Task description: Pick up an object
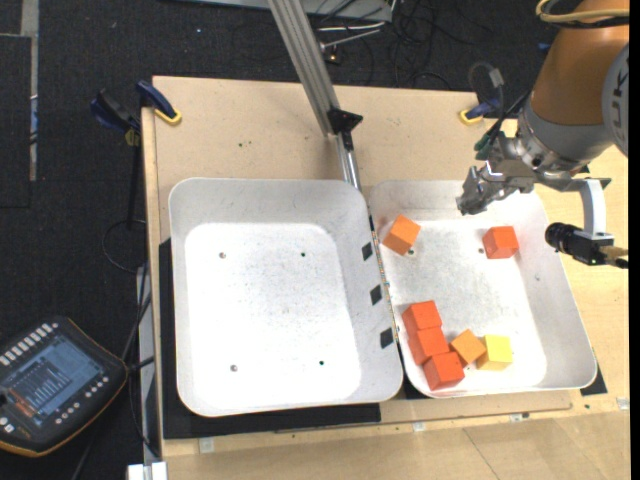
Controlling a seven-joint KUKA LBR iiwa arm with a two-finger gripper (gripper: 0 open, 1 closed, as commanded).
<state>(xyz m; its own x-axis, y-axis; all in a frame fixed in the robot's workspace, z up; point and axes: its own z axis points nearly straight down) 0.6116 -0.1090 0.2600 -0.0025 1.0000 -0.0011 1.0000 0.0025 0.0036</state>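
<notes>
My arm reaches in from the right, wrist bent downward, putting my jaws (474, 200) over the far edge of the right bin (560, 298). I cannot tell how far they are open; nothing shows between them. An orange cube (500, 241) lies near, another orange cube (402, 235) left, red blocks (430, 342) and a yellow cube (497, 349) nearer the front.

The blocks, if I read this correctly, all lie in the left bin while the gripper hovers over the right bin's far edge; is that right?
Not quite: the blocks all lie in the right bin, not the left bin, as the camera view shows. The gripper does hover over the right bin's far edge.
</notes>
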